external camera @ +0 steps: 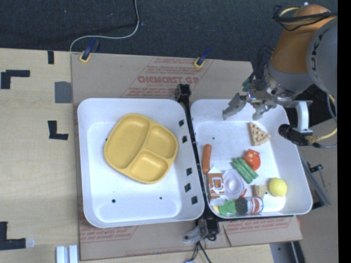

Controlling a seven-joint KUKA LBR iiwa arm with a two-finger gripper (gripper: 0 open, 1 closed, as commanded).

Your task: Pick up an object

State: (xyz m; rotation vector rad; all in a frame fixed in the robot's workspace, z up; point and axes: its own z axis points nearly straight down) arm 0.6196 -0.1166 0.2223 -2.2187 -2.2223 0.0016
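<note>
A yellow three-compartment plastic plate (141,148) lies in the left white bin (90,201). The right white bin (299,193) holds a pizza-slice toy (257,133), an orange sausage (206,158) and a yellow lemon (277,187). The open grey two-finger gripper (244,109) hangs over its far edge.

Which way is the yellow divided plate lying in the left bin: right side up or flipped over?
Right side up. The yellow divided plate shows three hollow compartments with raised ridges between them, facing the camera, flat on the left bin floor.

Yellow divided plate (141,148) in left bin (90,163), cardboard sheet (159,81)
</note>
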